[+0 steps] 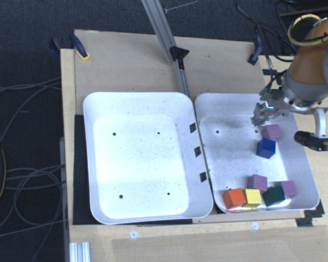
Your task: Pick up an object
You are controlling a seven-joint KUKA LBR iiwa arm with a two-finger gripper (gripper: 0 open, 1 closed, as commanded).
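The right bin (229,146) holds several small blocks. A light purple block (271,131) lies near its upper right, with a blue block (266,148) just below it. Along the bin's front edge sit an orange block (234,197), a yellow block (253,197), a dark green block (274,195), and two purple blocks (257,182) (288,188). My gripper (261,115) hangs over the right bin, just up and left of the light purple block. Nothing shows between its fingers.
The left bin (136,157) lies beside the right one, with black clips (197,152) at the seam. A grey metal pole (161,26) slants across the bench top. Blue clamps (79,47) (256,53) sit at the bench's back corners. Cables trail on the floor at left.
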